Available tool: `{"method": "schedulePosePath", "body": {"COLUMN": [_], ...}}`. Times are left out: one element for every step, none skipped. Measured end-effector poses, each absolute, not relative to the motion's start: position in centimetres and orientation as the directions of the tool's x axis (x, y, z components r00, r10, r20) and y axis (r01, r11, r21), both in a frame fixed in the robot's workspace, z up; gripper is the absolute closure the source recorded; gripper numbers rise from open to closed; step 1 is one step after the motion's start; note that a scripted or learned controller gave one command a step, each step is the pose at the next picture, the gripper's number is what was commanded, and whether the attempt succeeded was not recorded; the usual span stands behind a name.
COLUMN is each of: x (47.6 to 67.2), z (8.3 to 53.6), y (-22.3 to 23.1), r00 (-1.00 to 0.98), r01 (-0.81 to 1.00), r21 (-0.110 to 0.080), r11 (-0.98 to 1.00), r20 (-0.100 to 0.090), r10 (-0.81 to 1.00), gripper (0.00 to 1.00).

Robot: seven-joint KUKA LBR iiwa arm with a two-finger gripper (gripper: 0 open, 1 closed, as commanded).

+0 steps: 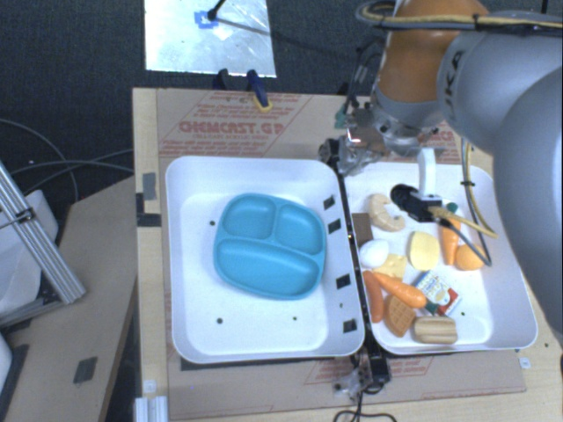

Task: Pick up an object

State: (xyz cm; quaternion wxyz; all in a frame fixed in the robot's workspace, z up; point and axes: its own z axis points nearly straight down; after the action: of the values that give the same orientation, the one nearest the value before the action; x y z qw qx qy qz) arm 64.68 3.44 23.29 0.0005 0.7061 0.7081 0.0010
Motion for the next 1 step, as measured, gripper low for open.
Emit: {"method": "schedulePosePath", "body": {"x": [63.76], "z": [22.99], "y": [2.78], "r00": [-0.001], "r01": [1.000], "r21": [0.000], "r11": [0.001], "r20": [0.000], "r10": [1.000], "gripper": [1.00]}}
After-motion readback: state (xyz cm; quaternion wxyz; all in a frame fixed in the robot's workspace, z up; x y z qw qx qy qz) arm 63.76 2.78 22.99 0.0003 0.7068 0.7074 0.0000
